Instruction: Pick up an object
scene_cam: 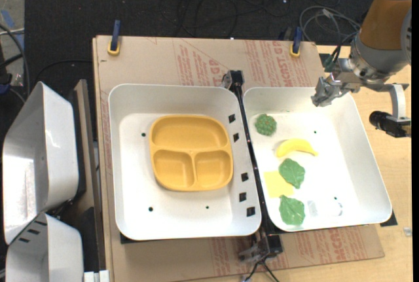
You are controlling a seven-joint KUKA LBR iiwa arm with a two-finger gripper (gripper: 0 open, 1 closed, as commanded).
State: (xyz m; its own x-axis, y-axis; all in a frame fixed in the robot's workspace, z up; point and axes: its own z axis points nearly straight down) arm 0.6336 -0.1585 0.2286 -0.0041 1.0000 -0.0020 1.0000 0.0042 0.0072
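The right bin (pixel 357 143) holds a small round green piece (pixel 265 124), a yellow banana-shaped piece (pixel 296 147), a green leafy piece (pixel 292 173), a flat yellow piece (pixel 275 184) and another green piece (pixel 292 210). My gripper (pixel 323 95) hangs over the far edge of the right bin, above and to the right of the round green piece. Nothing shows between its fingers.
The left bin (pixel 131 209) carries a yellow tray (pixel 192 151) with three compartments. A black divider with clips (pixel 243 143) runs between the bins. White containers (pixel 36 150) stand at the far left. Cables lie behind the bench.
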